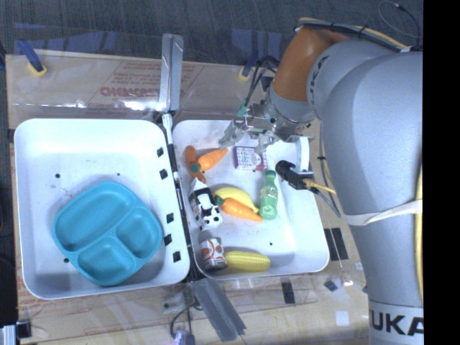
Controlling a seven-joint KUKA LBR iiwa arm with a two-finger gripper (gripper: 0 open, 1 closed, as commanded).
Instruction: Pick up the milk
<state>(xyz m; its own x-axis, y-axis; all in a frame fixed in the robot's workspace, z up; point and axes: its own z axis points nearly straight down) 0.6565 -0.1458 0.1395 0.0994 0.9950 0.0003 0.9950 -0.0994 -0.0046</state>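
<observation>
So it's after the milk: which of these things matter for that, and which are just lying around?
For the job:
- milk, the cow-patterned carton at the right bin's left wall
- tool, hanging over that bin's far end

Just lying about:
- two carrots
- banana
- green bottle
- corn
- can
- pink box
- blue tray in the left bin

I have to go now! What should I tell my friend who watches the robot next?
Tool: hanging over the top of the right bin, nothing seen between its fingers.
Milk: the cow-patterned carton by the right bin's left wall, next to the banana and a carrot.
Blue tray: in the left bin.
Done: nothing picked yet.
Left: move the tool down-left to the milk, grab, lift.
</observation>
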